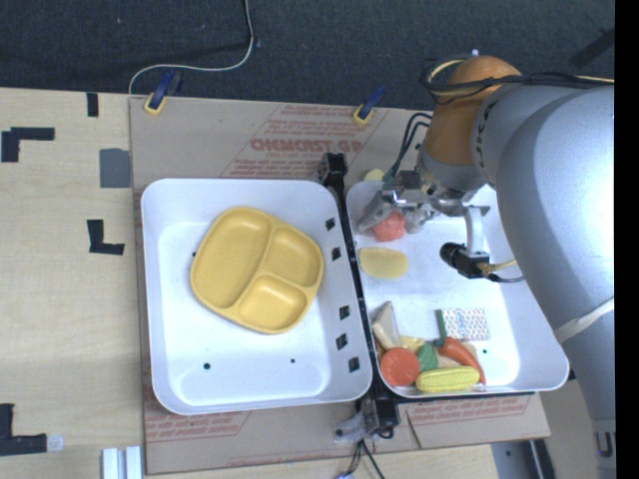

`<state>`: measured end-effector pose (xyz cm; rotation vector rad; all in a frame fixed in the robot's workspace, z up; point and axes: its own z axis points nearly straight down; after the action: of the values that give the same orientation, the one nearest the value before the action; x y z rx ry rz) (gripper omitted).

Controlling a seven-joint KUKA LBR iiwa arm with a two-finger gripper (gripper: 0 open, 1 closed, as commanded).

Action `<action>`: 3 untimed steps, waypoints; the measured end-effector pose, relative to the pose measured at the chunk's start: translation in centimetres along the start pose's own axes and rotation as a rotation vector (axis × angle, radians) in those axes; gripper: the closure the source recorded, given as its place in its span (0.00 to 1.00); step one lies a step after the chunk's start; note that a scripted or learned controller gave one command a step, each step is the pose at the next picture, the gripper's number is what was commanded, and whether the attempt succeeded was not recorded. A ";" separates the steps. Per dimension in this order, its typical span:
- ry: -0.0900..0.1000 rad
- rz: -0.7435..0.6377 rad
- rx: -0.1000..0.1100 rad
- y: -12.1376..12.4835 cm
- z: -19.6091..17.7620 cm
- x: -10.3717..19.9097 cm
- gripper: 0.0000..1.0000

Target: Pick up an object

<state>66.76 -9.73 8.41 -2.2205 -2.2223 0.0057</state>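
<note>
End effector: low over the far end of the right bin, its metal fingers around a small red piece; whether they are open or clamped, I cannot tell.
Red piece: on the bin floor near the divider between the bins, directly below the fingertips and touching or nearly so; roundish, no clear long axis.
Pale yellow piece: just nearer the camera than the red piece, an oval lying with its long axis left to right.
Food pile: at the near end of the right bin, well apart from the end effector.
Left bin: carries a yellow divided plate.
Judgement: the red piece is the likely target; only a short drop and a close are called for.
</note>
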 end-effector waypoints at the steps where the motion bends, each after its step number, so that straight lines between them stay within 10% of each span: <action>1: -0.002 0.001 0.000 0.0 0.0 0.1 0.00; 3: -0.002 0.000 0.001 0.0 0.0 0.1 0.00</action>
<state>66.75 -9.62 8.43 -2.2215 -2.2227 0.0084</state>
